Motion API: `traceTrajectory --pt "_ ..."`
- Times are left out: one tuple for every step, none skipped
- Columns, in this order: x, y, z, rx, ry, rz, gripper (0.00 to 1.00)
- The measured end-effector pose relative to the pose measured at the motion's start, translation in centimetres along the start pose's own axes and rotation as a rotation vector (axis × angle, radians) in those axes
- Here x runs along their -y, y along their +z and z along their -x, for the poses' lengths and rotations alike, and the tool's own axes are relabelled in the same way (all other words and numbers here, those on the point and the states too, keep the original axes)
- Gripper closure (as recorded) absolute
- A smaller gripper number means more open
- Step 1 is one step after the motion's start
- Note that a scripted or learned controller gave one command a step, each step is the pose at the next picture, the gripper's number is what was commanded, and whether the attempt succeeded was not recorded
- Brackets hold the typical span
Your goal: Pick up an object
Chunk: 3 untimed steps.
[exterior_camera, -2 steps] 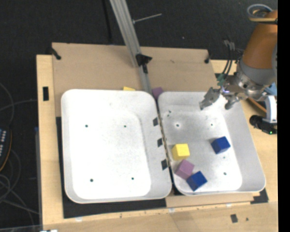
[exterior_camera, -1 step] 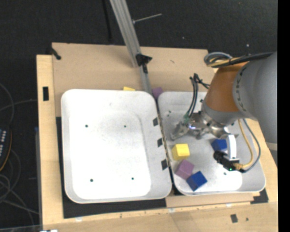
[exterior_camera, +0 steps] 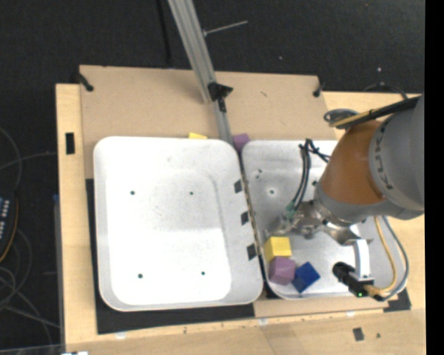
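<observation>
In the right bin (exterior_camera: 270, 172) a yellow block (exterior_camera: 279, 247) lies near the left wall, with a purple block (exterior_camera: 281, 271) just in front of it and a blue block (exterior_camera: 306, 277) to the right of that one. My gripper (exterior_camera: 302, 220) hangs low over the bin's middle, just up and right of the yellow block, below the orange band (exterior_camera: 349, 172) of the arm. The wrist hides the fingers. No block shows between them.
The left bin (exterior_camera: 166, 220) lies beside the right one. A small yellow piece (exterior_camera: 197, 135) and a purple piece (exterior_camera: 241, 140) sit on the bench behind the bins. A slanted metal pole (exterior_camera: 196, 43) rises at the back. Cables (exterior_camera: 388, 261) trail by the right bin's right side.
</observation>
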State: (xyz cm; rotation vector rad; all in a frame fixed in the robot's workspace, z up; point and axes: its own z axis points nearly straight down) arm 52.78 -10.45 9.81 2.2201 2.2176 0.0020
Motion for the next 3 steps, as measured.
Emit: traceTrajectory --pt "0.3 0.0 -1.8 0.000 -0.003 0.003 0.00" --pt "2.6 -0.4 -1.6 0.000 0.000 -0.001 0.00" --pt "4.0 -0.1 -1.7 0.000 0.000 0.010 0.00"
